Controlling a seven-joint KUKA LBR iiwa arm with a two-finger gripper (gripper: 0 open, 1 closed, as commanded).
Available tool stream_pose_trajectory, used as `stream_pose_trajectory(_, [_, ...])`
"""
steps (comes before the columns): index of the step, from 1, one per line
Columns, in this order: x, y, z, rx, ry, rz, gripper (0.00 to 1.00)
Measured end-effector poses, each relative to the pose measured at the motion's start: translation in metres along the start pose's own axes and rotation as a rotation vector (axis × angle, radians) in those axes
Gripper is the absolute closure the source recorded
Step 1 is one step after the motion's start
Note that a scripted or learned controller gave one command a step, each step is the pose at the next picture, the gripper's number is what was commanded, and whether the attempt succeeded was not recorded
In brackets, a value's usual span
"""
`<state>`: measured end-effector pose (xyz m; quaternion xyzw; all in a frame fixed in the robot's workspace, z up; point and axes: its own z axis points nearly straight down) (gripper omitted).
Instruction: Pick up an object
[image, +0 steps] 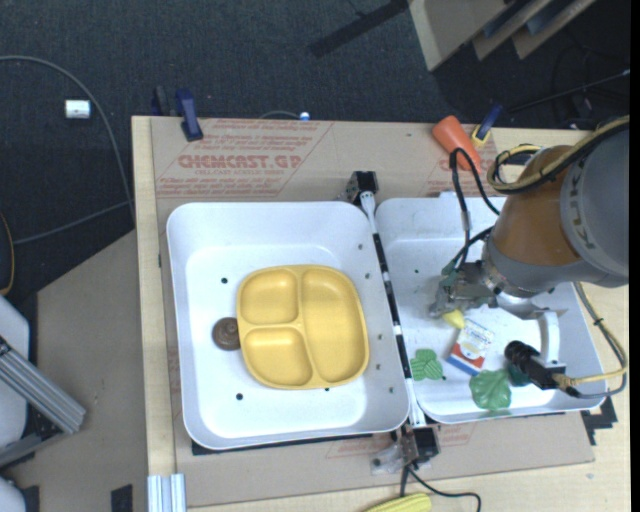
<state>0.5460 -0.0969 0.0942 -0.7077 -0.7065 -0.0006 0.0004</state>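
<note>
Two shallow white bins sit side by side on the counter (148, 400), their front rims closest to the lens. The left bin (185, 300) holds one yellow plate (300, 325) divided into three compartments, lying flat near the middle. One small brown disc (226, 333) rests on the bin floor, touching the plate's left edge. Behind the bins, a brown sheet (250, 180) covering the counter carries red print reading "CHEMCAST GP"; the smaller lines around it are too fine to read. One blue clip (188, 115) stands at the sheet's back edge. One black clamp (362, 185) sits at the back, where the two bins meet.

The right bin (420, 225) holds four loose things, all towards its front. One green piece (427, 365) lies by the left wall. One small yellow piece (455, 319) lies just in front of the hand (452, 300), which is down in the middle of this bin; whether the hand is open or closed cannot be told. One red, white and blue card (470, 350) lies just beside the yellow piece, its print too small to read. A second green piece (490, 390) rests near the front rim. The grey and orange arm (560, 220) reaches in from the right.
</note>
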Motion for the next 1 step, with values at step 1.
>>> stream_pose_trajectory(1, [0.0811,0.0040,-0.0904,0.000,-0.001,-0.003,1.00])
